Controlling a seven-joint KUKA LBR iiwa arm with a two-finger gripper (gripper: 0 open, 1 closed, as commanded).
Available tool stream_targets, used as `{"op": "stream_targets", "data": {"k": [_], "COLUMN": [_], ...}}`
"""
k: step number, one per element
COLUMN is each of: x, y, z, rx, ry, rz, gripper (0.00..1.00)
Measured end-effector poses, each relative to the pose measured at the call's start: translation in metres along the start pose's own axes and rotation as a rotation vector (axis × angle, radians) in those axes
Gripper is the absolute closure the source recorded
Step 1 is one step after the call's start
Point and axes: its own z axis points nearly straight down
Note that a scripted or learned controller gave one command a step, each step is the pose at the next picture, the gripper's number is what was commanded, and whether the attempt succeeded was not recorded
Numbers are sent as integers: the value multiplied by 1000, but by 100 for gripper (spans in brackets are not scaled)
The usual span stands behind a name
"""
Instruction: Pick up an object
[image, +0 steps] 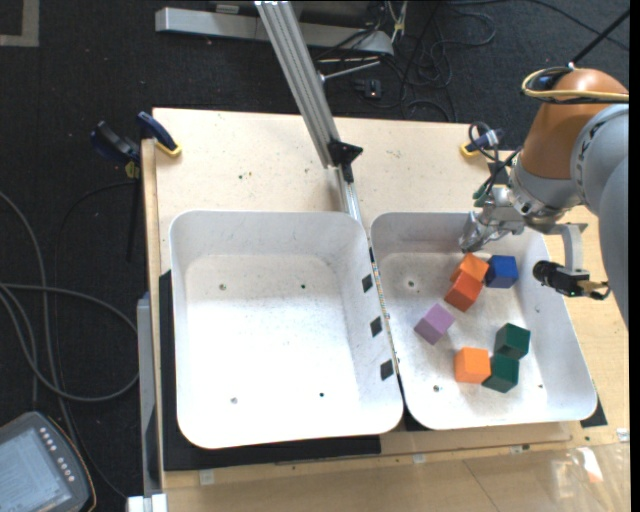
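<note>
The right bin (420, 405) holds several blocks: an orange-red block (467, 281), a blue cube (501, 271), a lilac block (435, 324), an orange cube (472, 365) and two dark green blocks (507, 355). My gripper (474, 238) hangs over the bin's far part, just above and left of the orange-red block and the blue cube. Nothing shows between its fingers.
The left bin (195, 330) lies beside the right one, divided from it by a ridge with black markers. A slanted metal bar (305, 85) reaches down to the bins' far junction. Clamps sit at the bench's far corners. The arm's orange band is at the right.
</note>
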Motion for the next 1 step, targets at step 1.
{"op": "stream_targets", "data": {"k": [1], "x": [5], "y": [-6], "z": [-49], "rx": [-2], "ry": [1], "rz": [1], "gripper": [100]}}
